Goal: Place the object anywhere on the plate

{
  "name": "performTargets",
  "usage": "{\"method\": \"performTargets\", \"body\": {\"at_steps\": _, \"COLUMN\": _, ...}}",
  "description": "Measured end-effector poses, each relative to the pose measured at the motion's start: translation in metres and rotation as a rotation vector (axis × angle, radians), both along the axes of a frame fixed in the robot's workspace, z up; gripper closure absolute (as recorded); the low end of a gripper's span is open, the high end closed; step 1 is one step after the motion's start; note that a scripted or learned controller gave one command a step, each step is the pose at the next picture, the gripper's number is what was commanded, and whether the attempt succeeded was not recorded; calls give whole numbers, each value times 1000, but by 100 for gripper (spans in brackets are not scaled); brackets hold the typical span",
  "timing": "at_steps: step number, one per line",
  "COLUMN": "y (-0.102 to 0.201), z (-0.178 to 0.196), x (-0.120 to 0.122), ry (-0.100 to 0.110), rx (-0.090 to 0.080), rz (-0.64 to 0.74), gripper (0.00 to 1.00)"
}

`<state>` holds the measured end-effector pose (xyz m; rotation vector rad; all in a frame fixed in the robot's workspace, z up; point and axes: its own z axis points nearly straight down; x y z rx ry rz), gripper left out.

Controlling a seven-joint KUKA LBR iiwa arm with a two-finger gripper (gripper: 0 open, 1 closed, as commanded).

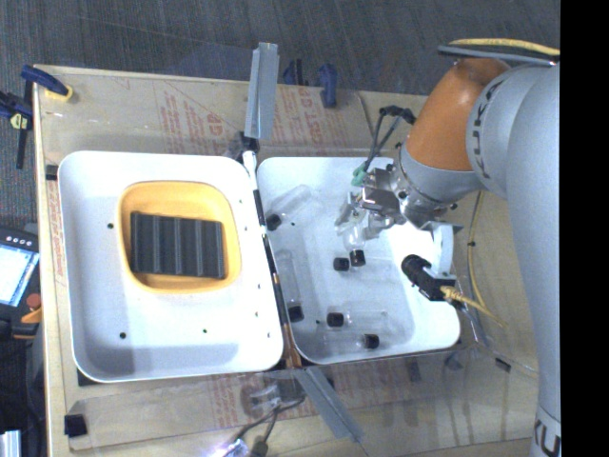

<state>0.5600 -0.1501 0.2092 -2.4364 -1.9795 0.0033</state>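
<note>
Here, the gripper (362, 228) hangs in the right bin (433, 327) just above a small black piece (357, 256); its hold cannot be told. A loose grasp could drop the piece short of the yellow plate (181, 196) in the left bin (95, 331)

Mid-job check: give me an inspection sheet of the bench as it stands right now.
Surface: plywood bench bearing a left bin and a right bin, both white.
Job's things: yellow plate in the left bin, with a dark ridged panel in its middle; small black pieces scattered in the right bin.
Clutter: faint clear shapes in the right bin, too faint to identify.
Grippers: gripper over the right bin, near two black pieces; whether it holds anything cannot be told.
Cables: black cable looping by the wrist; loose wires at the bench's near edge.
Surroundings: blue clamp on the far edge; screen device at left; dark carpet.
</note>
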Motion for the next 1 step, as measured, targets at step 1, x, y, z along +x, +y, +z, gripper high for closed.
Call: {"method": "performTargets", "body": {"at_steps": 1, "y": 75, "z": 8, "x": 35, "ry": -3, "rx": 0, "rz": 227, "gripper": 100}}
